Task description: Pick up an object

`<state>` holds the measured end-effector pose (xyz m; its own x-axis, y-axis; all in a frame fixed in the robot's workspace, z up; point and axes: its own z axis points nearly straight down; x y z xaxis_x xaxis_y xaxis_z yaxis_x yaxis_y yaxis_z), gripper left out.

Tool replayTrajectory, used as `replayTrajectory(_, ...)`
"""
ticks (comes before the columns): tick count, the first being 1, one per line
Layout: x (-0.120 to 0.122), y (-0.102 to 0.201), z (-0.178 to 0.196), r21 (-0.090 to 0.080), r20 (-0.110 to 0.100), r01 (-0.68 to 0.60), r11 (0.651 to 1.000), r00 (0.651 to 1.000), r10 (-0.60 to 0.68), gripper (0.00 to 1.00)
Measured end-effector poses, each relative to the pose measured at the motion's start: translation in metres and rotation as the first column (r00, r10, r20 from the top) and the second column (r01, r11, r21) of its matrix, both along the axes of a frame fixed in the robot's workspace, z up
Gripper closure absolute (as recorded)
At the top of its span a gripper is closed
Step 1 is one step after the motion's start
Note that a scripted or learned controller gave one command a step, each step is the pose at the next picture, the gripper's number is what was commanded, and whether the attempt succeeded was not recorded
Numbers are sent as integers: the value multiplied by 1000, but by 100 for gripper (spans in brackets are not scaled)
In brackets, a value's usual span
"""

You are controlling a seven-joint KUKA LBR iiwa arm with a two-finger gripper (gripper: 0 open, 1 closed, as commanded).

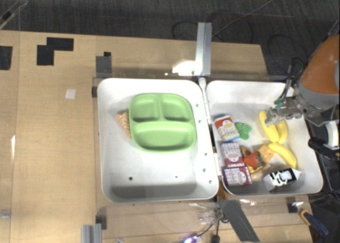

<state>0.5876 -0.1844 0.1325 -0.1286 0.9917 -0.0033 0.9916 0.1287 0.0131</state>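
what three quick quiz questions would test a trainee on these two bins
1. True or false: the green three-compartment plastic plate lies in the left white bin.
2. Which bin is the two-finger gripper over? A left, B right.
3. Fill in: the gripper is above the upper yellow toy ____.

Key: 1 true. 2 B, the right white bin. 3 banana.

No writing can be read anywhere. The three small cartons in the right bin carry printed labels. Their print is too blurred to make out.
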Motion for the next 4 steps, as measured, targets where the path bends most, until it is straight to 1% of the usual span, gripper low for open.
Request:
replayTrajectory(1, 45, 66, 53, 2, -7, 123, 992, 992, -123, 100)
replayTrajectory(2, 45, 66, 53, 1, -7, 122, 992, 992, -122, 0)
replayTrajectory(3, 51, 89, 56, 2, -8, 197, 980, 980, -197, 0)
replayTrajectory(4, 19, 65, -35, 3, -7, 257, 967, 966, -257, 0)
